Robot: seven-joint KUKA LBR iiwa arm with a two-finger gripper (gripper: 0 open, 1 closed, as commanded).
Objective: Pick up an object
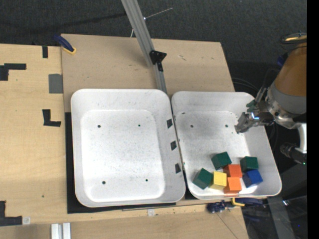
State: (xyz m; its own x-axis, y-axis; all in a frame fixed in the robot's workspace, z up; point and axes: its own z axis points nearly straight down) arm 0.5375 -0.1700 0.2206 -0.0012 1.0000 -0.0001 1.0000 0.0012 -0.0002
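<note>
A: Where's the thing to pick up?

B: Clustered in the near right corner of the right bin (pixel 199 108): two orange cubes (pixel 234 177), a yellow cube (pixel 220 178), three green cubes (pixel 221 160), a blue cube (pixel 252 177). All touching or just beside one another.

A: And the tool?

B: Above the bin's right rim, well apart from the cluster: tool (pixel 242 123) at the end of the grey arm (pixel 289 91). Holding nothing. Can't tell whether spread or closed; too small and dark.

A: Best way to do this step?

B: Probably: travel toward the near corner, then straight down on an outer cube, such as the far green one. Risky between tightly packed neighbours or against the bin wall.

A: Anything else?

B: Left bin (pixel 122 96) alongside, both on a wooden bench (pixel 99 59).
</note>
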